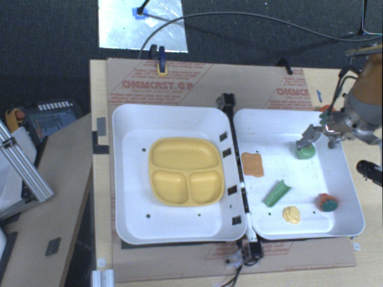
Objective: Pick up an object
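Green round object (pixel 306 151) sits directly under gripper (pixel 312 137), right bin (pixel 346 178); grip state cannot be told. Orange slab (pixel 252 164), green wedge (pixel 276 193), yellow lump (pixel 291 214) lie leftward; yellow tray (pixel 184 171) farther left. Arm (pixel 365 97) enters from right, over dark carpet (pixel 48 46).

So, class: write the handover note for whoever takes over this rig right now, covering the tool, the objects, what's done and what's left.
Tool: low over the right bin, just above the round green piece; grasp cannot be confirmed.
Right bin also has an orange slab, green wedge, yellow lump, red-and-teal piece.
Left bin: yellow divided tray.
Done: approach. Left: grasp and lift.
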`<state>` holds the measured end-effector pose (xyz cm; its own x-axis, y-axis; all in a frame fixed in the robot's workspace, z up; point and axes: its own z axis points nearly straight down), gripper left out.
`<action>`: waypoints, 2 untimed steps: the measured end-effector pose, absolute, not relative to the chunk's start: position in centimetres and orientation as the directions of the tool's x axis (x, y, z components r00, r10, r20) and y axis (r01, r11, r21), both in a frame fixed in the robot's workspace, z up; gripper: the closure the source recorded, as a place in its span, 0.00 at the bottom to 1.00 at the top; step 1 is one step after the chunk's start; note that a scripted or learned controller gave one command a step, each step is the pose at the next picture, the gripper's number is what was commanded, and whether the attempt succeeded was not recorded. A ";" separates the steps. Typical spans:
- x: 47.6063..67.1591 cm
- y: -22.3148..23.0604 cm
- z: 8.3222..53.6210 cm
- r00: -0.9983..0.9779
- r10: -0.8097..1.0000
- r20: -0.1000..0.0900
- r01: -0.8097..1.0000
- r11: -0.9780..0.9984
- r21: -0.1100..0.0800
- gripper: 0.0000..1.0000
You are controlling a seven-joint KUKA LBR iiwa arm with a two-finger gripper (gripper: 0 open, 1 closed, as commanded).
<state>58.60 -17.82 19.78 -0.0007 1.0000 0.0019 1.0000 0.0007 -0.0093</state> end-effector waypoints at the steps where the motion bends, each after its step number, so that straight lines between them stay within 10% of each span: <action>1: 58.9 -17.8 20.4 -0.003 1.000 -0.001 1.000 0.003 0.001 0.00; 2: 59.0 -18.6 14.5 -0.001 1.000 0.000 1.000 0.001 -0.002 0.00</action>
